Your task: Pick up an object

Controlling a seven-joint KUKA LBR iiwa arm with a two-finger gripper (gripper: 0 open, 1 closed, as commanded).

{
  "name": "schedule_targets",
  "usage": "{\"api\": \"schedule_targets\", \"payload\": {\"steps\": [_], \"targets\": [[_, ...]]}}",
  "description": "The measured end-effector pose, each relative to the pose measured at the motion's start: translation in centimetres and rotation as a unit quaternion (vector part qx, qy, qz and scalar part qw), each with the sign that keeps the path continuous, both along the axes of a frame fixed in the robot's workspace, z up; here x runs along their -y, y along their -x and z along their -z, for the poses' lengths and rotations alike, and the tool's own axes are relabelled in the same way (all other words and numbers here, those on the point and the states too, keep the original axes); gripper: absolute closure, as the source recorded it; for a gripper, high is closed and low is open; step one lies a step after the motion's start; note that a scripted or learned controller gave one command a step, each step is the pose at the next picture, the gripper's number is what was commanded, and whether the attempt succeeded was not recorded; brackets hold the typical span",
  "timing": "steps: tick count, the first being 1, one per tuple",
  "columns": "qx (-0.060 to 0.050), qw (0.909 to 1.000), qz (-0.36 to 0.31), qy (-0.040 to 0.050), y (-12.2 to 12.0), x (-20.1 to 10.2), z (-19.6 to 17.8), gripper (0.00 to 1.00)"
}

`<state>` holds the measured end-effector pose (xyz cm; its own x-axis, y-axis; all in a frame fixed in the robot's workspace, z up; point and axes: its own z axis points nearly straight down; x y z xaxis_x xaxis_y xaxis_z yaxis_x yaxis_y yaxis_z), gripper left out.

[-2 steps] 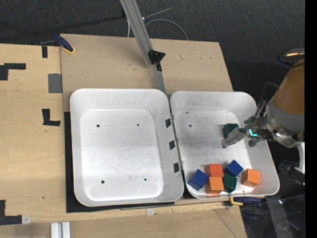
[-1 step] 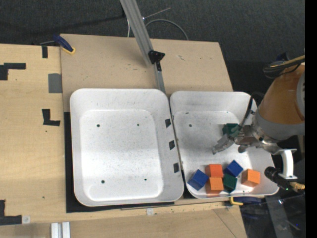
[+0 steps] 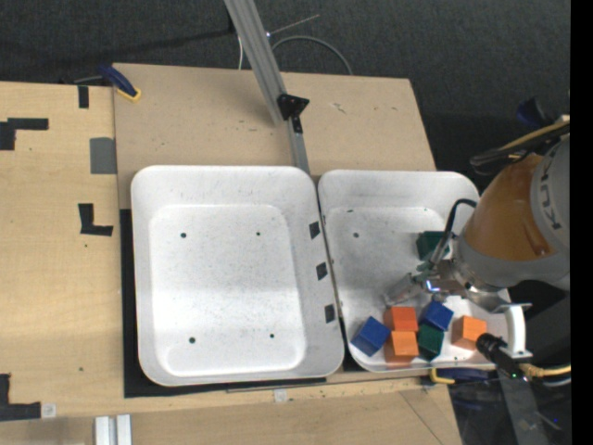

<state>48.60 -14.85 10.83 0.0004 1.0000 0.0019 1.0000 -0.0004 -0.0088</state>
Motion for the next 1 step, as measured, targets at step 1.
{"api": "schedule_targets", "payload": {"steps": [1], "targets": [[0.003,1.0000,-0.001,0.0010,0.05,-0.04,1.73,0.00]]}}
